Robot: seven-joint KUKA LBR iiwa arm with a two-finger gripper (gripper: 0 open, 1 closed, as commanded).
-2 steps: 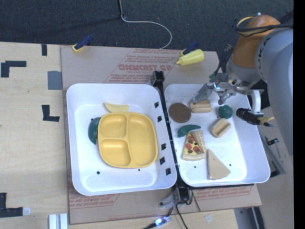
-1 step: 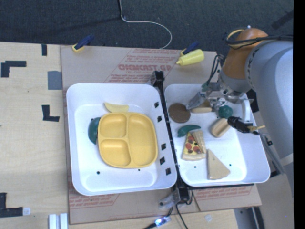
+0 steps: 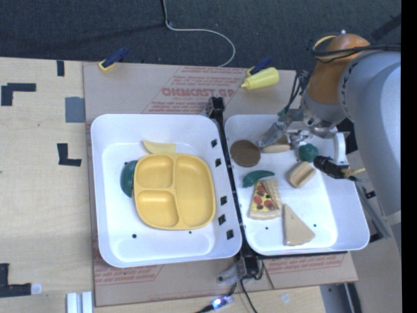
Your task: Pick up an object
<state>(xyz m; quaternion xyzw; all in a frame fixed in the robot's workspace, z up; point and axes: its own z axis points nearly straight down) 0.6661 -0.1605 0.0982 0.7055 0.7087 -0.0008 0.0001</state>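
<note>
Left white bin has a yellow divided plate, a pale yellow slice, a dark teal piece. Right white bin has a brown disc, a teal bit, a pizza slice tan with red dots, a beige wedge, a tan roll. Grey arm, orange band. Yellow clamp on brown cardboard.

Dark carpet along the top, crossed by a thin white cable. Pale wooden bench far from the pincer, dotted with black tape marks. Cardboard sheet clamped down, evenly lit.
</note>
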